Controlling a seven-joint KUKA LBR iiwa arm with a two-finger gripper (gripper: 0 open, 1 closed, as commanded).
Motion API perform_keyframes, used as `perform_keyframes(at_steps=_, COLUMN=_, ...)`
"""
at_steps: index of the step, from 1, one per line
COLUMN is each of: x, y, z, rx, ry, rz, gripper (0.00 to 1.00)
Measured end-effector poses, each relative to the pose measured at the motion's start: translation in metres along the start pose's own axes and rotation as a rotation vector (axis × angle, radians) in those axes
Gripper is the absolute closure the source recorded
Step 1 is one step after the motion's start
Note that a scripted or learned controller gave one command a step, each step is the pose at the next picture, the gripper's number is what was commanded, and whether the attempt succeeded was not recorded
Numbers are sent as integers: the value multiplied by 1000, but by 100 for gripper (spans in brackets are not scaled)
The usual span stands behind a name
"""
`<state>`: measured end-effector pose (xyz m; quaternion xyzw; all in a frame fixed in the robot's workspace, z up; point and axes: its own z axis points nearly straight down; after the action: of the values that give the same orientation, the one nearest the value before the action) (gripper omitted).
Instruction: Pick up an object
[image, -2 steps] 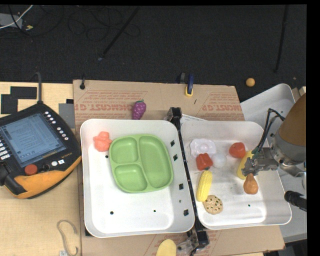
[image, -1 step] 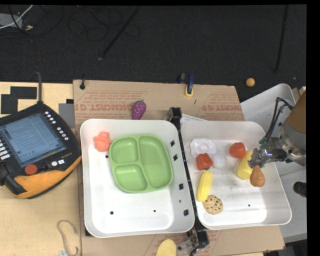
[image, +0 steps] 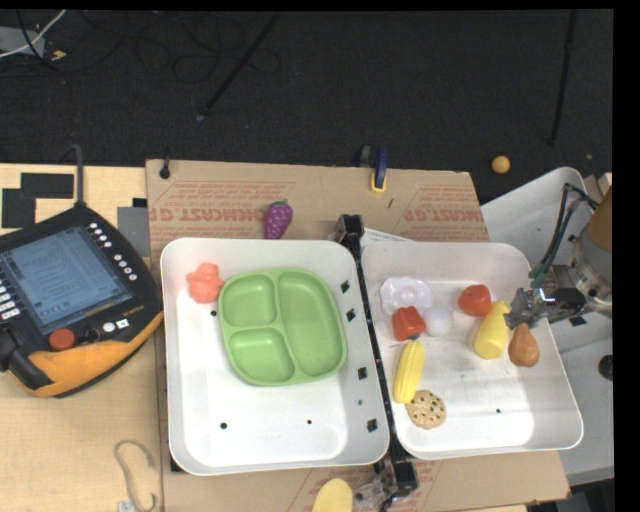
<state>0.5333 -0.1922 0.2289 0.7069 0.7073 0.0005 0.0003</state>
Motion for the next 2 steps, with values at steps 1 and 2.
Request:
perform_keyframes(at_steps=1, x=60, y=-11, z=7, rx=5, ry=3, rz=-2, gripper=100)
perform_keyframes(at_steps=2, x=117, y=-19, z=-5, rx=4, ry=3, rz=-4, gripper=100)
